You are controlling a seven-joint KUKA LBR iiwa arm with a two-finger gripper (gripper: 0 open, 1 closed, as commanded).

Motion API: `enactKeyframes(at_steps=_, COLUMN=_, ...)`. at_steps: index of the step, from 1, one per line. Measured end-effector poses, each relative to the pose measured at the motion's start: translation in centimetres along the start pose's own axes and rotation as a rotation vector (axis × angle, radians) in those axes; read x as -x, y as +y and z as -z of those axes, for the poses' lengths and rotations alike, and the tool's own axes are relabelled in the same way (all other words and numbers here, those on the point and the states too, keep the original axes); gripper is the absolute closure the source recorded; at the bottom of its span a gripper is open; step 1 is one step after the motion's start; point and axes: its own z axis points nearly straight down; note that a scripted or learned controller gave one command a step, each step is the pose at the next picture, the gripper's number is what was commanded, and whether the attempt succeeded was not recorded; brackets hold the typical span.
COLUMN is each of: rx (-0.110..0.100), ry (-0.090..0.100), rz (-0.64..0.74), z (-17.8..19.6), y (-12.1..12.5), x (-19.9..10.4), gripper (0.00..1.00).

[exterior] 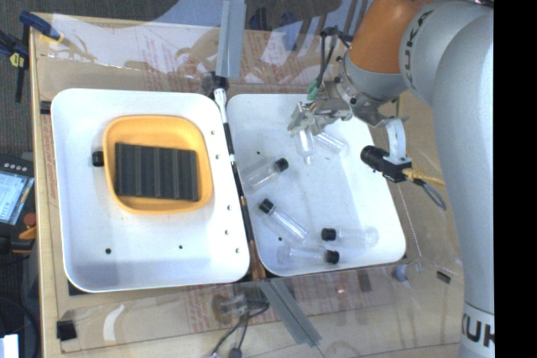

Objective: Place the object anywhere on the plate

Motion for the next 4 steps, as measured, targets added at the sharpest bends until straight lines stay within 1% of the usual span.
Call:
enactKeyframes(at_steps=1, rx=0.005, ry=-0.002, rz=0.104, z=10.9, y=1.8, x=-8.0, gripper=1.0)
enactKeyframes(at_steps=2, rx=0.0, ry=-0.001, rz=0.392, z=2.2, y=3.6, x=-8.8, gripper=1.0)
enactKeyframes(at_steps=3, rx=0.003, ry=-0.003, rz=0.575, z=3.7, y=3.9, x=-13.4, gripper=1.0)
enactKeyframes(at_steps=4, rx=0.003, ry=-0.004, rz=0.575, z=3.7, y=3.9, x=-13.4, gripper=0.0)
